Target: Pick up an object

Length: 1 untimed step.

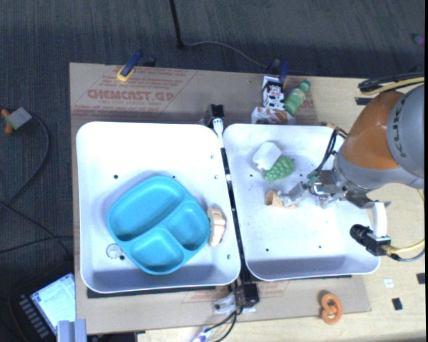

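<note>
In the right bin lie a white cup-like piece, a green knobbly object and a small tan piece. My gripper reaches in from the right, low over the bin floor, just right of the tan piece and below the green object. Nothing can be seen held in it. The left bin holds a blue divided tray, with a tan shell-like object against the tray's right edge.
The grey arm with its orange band hangs over the right bin's right side. A green bottle and a printed figure stand behind the bins. An orange ring lies on the bench in front.
</note>
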Each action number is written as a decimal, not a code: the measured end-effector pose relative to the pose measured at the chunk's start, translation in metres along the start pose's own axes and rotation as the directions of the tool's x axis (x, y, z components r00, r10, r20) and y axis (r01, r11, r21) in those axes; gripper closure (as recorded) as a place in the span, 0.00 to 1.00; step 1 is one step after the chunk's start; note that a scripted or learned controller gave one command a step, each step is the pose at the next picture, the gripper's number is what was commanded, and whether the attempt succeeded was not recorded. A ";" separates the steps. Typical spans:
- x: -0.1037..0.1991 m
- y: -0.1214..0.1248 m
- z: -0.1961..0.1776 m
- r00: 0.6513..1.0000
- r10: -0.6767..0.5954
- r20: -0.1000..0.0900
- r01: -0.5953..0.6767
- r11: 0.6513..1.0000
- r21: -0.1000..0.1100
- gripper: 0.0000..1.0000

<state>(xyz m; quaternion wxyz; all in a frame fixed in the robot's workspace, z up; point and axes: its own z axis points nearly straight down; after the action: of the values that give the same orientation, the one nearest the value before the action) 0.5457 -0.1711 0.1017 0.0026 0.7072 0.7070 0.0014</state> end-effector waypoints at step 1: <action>0.035 -0.010 0.013 1.000 0.001 0.004 -0.001 1.000 -0.005 0.00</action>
<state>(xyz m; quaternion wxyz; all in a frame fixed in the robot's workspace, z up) 0.5358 -0.1366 0.0884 0.0060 0.7074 0.7068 0.0016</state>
